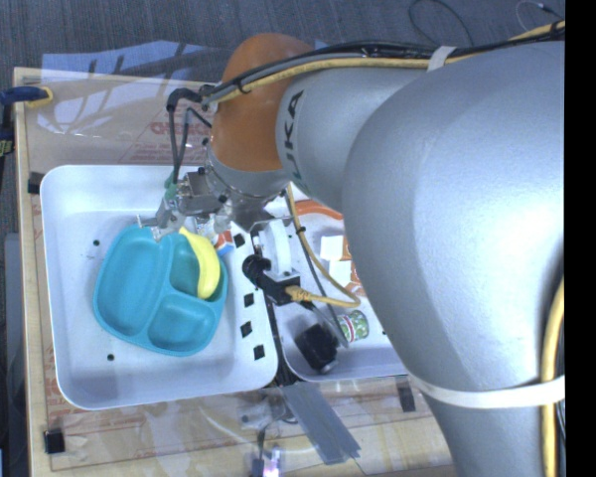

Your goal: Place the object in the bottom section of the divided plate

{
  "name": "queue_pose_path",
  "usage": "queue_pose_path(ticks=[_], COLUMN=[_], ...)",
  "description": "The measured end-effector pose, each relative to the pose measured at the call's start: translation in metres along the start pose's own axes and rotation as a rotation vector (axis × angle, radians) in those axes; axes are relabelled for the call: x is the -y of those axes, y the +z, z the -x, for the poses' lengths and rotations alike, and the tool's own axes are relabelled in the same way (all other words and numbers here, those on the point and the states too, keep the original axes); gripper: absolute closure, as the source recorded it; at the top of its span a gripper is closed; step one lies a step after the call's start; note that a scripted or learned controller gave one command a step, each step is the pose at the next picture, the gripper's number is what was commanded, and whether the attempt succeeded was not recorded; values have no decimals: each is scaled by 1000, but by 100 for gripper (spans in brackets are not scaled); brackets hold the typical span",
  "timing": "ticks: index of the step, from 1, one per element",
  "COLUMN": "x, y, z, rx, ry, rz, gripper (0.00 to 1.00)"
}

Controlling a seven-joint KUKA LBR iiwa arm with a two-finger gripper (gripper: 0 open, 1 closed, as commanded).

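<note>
Huge grey KUKA arm (pixel 457 217) hogs the right side of the view, closest to the lens, with its orange band (pixel 253 97) sitting above the wrist and a yellow-and-black cable bundle (pixel 377 58) running along the top of it. Its gripper (pixel 191 207) hangs down at the upper right edge of the blue divided plate (pixel 159 291), which sits in the left white bin (pixel 70 366). Honestly can't tell whether the gripper is apart or together, that end is just a tangle of metal bits seen from above.

Task object looks like a yellow banana (pixel 205 261), probably a toy one. It's lying along the right rim of the plate, in or over the small upper right compartment, just below the gripper. Whether the gripper is touching it, can't say. The big left compartment and the lower right compartment of the plate show plain blue.

Over in the right bin (pixel 348 371), mostly tucked under the arm, there's a small black object (pixel 316 346), a green can-like thing (pixel 354 326), and something orange and white (pixel 330 246) peeking out. Wooden bench (pixel 129 435) under both bins, with a blue clamp (pixel 20 95) at its far left corner.
</note>
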State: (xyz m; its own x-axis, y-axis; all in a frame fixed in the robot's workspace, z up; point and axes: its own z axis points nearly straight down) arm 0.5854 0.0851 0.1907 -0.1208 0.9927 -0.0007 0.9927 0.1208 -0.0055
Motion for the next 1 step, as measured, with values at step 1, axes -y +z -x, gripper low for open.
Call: queue_pose_path(ticks=[1], x=[-1], y=[-79], z=[29], rx=[0], ry=[274], rz=[2], gripper=[0])
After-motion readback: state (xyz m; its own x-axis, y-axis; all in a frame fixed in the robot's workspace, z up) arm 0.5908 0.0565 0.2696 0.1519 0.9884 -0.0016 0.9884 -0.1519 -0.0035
